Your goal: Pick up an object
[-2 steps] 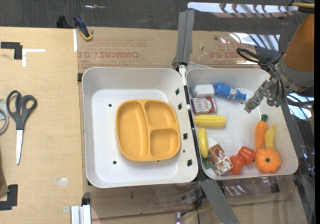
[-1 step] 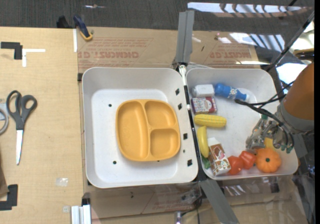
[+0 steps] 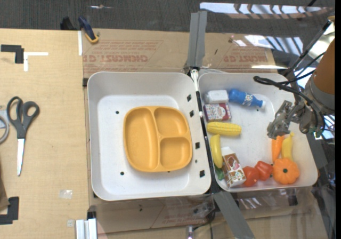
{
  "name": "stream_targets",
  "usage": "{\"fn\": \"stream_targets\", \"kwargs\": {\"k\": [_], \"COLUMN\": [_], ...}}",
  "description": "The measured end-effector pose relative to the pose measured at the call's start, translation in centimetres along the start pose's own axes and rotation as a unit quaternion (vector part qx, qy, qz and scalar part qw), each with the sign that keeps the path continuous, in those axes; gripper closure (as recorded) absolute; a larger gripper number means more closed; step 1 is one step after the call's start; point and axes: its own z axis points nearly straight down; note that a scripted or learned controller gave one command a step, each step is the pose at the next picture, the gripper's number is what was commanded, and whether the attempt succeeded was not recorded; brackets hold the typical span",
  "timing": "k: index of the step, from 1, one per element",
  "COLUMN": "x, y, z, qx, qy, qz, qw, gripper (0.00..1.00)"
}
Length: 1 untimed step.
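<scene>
Right bin [image 3: 256, 80] | pincer [image 3: 281, 124] just above carrot [image 3: 275, 149] | grip state: cannot tell

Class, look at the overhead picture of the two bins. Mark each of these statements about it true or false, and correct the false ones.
1. The yellow divided plate lies in the left bin. True.
2. The blue bottle lies on the plate. False: it lies in the right bin, near its far edge.
3. The gripper is over the right bin. True.
4. The corn cob is beside the scissors. False: the corn is in the right bin; the scissors lie on the bench, left of both bins.
5. The orange pumpkin sits in the right bin's near right corner. True.
</scene>
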Motion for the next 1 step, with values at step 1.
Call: {"fn": "stream_targets", "kwargs": {"k": [1], "x": [3.89], "y": [1.84], "z": [11.79], "qx": [0.000], "qy": [0.001], "qz": [0.043], "qw": [0.9991], "gripper": [1.00]}}
